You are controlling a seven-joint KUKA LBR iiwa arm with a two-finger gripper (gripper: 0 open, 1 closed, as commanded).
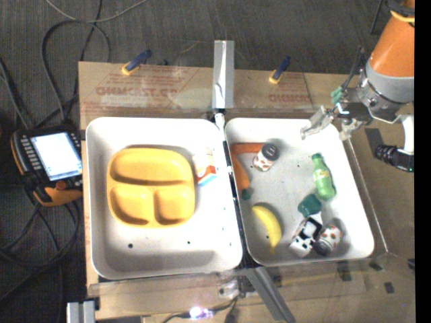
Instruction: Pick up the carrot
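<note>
The carrot (239, 168) is orange with a green top. It lies along the left wall of the right bin (357, 200), with its green end pointing toward the front. My gripper (326, 128) hangs over the far right corner of that bin, well to the right of the carrot and apart from it. Its fingers look open with nothing between them.
The right bin also holds a small dark-capped bottle (264, 157) right beside the carrot, a green bottle (323, 177), a banana (268, 224), a teal cup (310, 204), a black-and-white toy (304, 237) and a red-spotted object (328, 237). The left bin holds a yellow divided tray (153, 186) and a small packet (207, 170).
</note>
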